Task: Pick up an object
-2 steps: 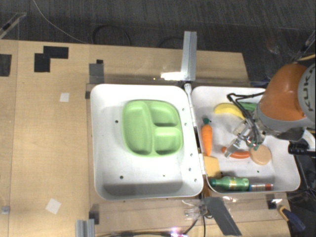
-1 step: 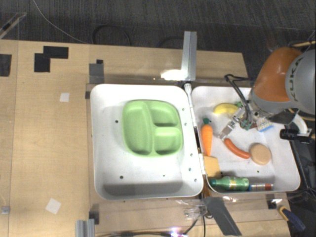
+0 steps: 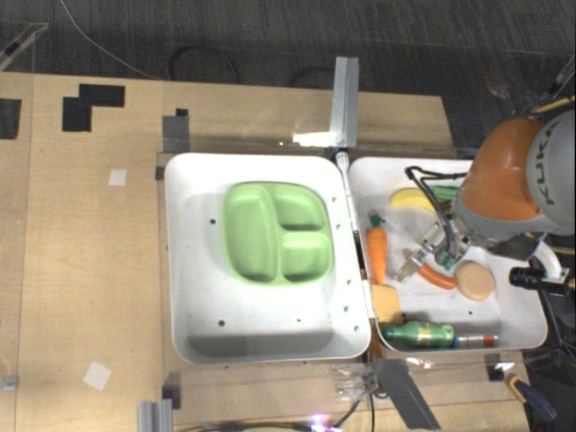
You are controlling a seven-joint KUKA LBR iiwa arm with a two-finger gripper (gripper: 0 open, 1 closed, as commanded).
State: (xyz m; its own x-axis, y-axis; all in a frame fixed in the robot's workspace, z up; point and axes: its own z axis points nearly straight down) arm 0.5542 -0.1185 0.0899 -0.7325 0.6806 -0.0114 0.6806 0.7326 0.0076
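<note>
1. Two white bins sit side by side on the wooden tabletop [image 3: 81, 268], and the action is all in the right bin [image 3: 522, 336].
2. The left bin [image 3: 193, 241] carries a green divided tray [image 3: 274, 232], lying flat near its middle, three compartments facing up.
3. The arm [image 3: 508, 183] comes in from the right, its orange band hanging over the right bin's upper half.
4. Down at the business end, the gripper [image 3: 425, 255] is low in the right bin, pointing down and to the left.
5. The fingers [image 3: 412, 265] look slightly parted, a narrow gap, and nothing sits between them.
6. Just beside the fingertips, on their right, lies a small orange-red piece [image 3: 438, 278], slanted; whether it touches them I cannot tell.
7. A carrot [image 3: 378, 254], green top pointing up the frame, lies upright along the bin's left wall, near the fingers but apart from them.
8. A banana [image 3: 411, 200] rests near the bin's upper wall, partly under the arm.
9. A round tan disc [image 3: 475, 283] sits right of the orange-red piece, just below the arm's body.
10. A tan block [image 3: 386, 302] sits below the carrot.
11. Along the bottom wall, a green bottle [image 3: 419, 335] lies on its side, with a thin marker-like stick [image 3: 477, 339] just to its right.
</note>
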